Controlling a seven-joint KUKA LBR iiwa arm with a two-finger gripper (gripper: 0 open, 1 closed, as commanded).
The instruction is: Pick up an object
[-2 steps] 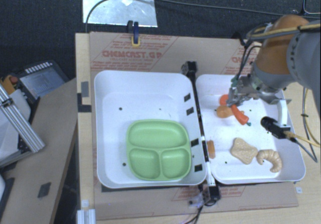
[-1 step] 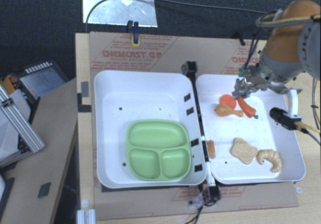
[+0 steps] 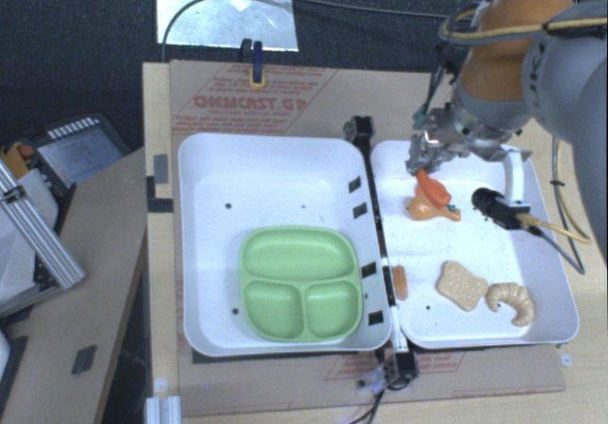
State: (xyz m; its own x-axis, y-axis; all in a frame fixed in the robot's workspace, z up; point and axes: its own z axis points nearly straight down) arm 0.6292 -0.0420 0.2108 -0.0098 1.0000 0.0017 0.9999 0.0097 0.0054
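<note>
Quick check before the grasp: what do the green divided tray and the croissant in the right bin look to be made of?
Green tray: likely moulded plastic, matte to satin, judging by its even pale green colour and soft rounded compartment edges. Croissant: probably a plastic or rubber toy food, with a uniform tan surface and smooth moulded ridges; the view is too small to say whether it is hard or soft.

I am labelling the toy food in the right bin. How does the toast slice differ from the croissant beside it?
The toast slice looks flat and blocky with rounded corners; the croissant is curved like a crescent. The toast slice is broader, the croissant narrower. The toast slice lies nearer the divider, the croissant nearer the bin's outer wall. Both are tan and lie close together near the front.
</note>
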